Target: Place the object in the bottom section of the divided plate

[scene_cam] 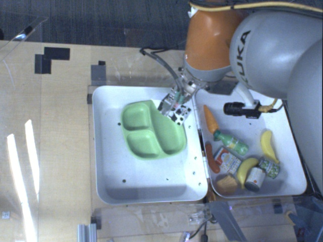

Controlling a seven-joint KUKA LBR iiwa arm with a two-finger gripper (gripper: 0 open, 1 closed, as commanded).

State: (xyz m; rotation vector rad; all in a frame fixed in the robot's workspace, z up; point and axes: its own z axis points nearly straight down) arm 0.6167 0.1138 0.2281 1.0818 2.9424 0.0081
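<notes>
Camera view: fingers (174, 106) at green divided plate (153, 130) rim, too small to tell their state

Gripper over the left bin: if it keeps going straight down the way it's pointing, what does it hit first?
Most likely the green divided plate: the gripper sits at the plate's upper right rim, angled down toward its large section. Depth is unclear from this slanted view, so it could clip the rim first.
</notes>
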